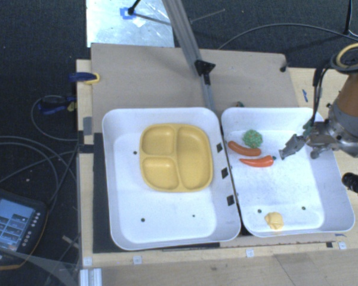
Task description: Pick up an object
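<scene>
In the right bin (328, 189) lie a green broccoli floret (252, 138), a red-orange sausage (243, 149) just below it, a red chili pepper (257, 161) and a small yellow piece (274, 220) near the front wall. My gripper (301, 145) hangs over the right part of this bin, its dark fingers pointing left toward the chili and standing apart. Nothing sits between them. The tip of the nearer finger is a short way right of the chili's end.
The left bin (125, 207) holds a yellow divided plate (175, 157). A grey pole (185, 34) slants over the back of the bench. Cables and a handheld pendant (9, 219) lie on the floor at left.
</scene>
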`<state>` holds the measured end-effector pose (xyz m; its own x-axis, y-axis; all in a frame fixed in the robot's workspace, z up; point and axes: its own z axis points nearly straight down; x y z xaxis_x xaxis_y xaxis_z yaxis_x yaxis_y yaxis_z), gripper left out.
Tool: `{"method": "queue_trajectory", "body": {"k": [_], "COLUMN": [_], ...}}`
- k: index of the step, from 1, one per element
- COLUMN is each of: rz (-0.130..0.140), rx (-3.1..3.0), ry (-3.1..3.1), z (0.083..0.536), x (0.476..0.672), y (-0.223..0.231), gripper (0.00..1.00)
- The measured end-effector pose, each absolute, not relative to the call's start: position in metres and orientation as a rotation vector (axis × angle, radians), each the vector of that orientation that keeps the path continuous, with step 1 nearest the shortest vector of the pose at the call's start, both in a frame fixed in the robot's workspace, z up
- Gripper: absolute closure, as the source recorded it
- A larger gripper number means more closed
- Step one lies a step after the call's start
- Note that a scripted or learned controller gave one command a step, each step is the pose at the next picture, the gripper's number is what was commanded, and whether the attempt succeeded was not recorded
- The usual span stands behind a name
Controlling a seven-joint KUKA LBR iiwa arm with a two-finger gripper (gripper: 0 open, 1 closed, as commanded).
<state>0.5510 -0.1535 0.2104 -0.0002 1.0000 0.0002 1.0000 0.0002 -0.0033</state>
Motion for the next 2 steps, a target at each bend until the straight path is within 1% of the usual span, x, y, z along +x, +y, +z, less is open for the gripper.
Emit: {"method": "queue_trajectory", "body": {"k": [1, 2], "rz": [0.003, 0.003], "rx": [-2.218, -2.218], "ry": [-2.219, -2.218], "z": [0.154, 0.102], "x": [0.549, 0.538], "y": [-0.144, -0.143], "gripper": [0.00, 0.00]}}
